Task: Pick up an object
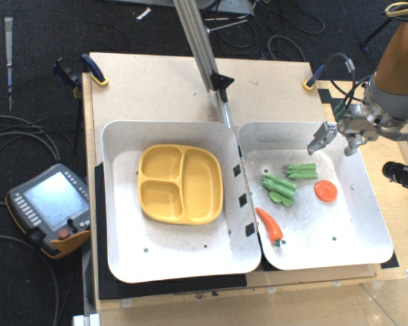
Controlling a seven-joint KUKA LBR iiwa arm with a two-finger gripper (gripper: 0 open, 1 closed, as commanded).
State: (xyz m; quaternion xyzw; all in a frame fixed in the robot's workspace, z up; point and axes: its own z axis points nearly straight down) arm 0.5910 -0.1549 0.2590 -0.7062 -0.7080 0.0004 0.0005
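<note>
Red toy chili pepper [269,225] lies low in the right bin [367,240]; it looks light, hard and smooth, so pinch its middle; gripper [336,141] fingers spread apart, holding nothing.

Grey arm [394,80] reaching in from right, wrist angled down-left; gripper [336,141] below wrist, fingers [321,140] spread apart, nothing between.

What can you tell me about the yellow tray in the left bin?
The yellow tray looks like smooth plastic, a rounded rectangle with three compartments: two smaller ones on its left side and one long one on its right. It lies flat, face up, slightly turned, near the middle of the left bin. Nothing lies in it and only the bin floor touches it.
</note>
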